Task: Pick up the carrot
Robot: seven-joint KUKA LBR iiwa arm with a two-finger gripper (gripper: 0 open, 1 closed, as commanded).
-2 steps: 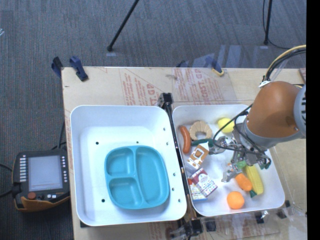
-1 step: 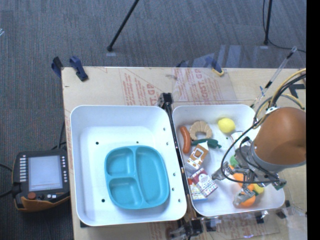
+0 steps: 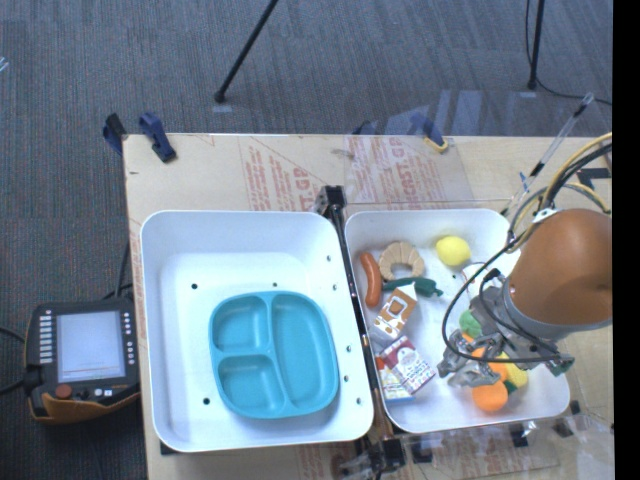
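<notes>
A grey handheld controller [image 3: 85, 353] with a pale screen lies off the bench at the far left. On the bench, the left bin [image 3: 175, 268], smooth white plastic with rounded corners, holds a glossy teal plate [image 3: 272, 353] split into three compartments. The right bin [image 3: 395, 423] is crowded. Nearest the shared wall lies a sausage [image 3: 372, 278], long and reddish-orange. Beside it sit a tan ring-shaped pastry [image 3: 402, 258], a small printed carton [image 3: 395, 313] and a red-and-white packet [image 3: 404, 366] lying flat. A dark green stem [image 3: 418, 286] lies between pastry and carton. A round yellow lemon [image 3: 453, 251] rests near the back wall.

The carrot [image 3: 490, 396], orange with a green top, lies in the front right corner of the right bin, pressed against a yellow fruit [image 3: 515, 376]. The gripper [image 3: 478, 353] hangs directly over that cluster, its metal parts hiding much of the carrot; whether its fingers are spread or pinched cannot be told. The arm's orange band [image 3: 562, 266], smooth and rounded, bulges above it, with cables [image 3: 545, 193] trailing behind.
</notes>
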